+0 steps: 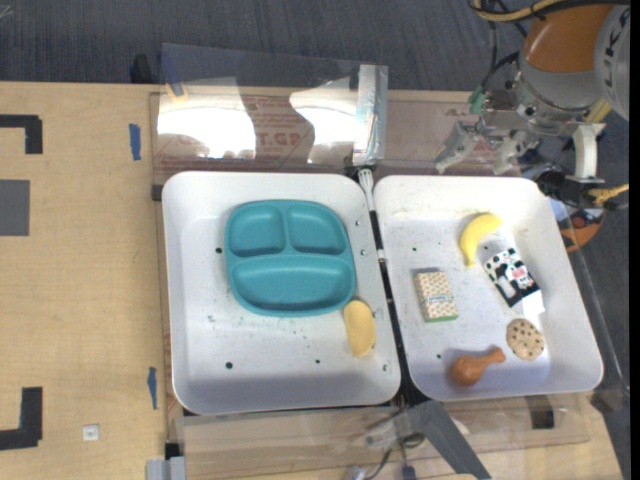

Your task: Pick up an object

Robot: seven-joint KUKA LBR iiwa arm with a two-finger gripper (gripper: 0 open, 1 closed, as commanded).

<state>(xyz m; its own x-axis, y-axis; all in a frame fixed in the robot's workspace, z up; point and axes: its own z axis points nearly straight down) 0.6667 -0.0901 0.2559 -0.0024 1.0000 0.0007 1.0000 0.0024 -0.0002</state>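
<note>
We see the grey arm's jaws (480,148) spread open and holding nothing above the far rim of the right white bin (570,268). Inside lie a yellow banana (478,236), cow-patterned carton (510,271), speckled box (436,295), round cookie (524,338) and brown drumstick (474,365).

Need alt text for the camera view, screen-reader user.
The gripper hangs above the bench behind the right bin, which holds a banana, cow-print carton, small box, cookie and drumstick. The left bin holds a teal divided plate and a yellow food piece.
</note>
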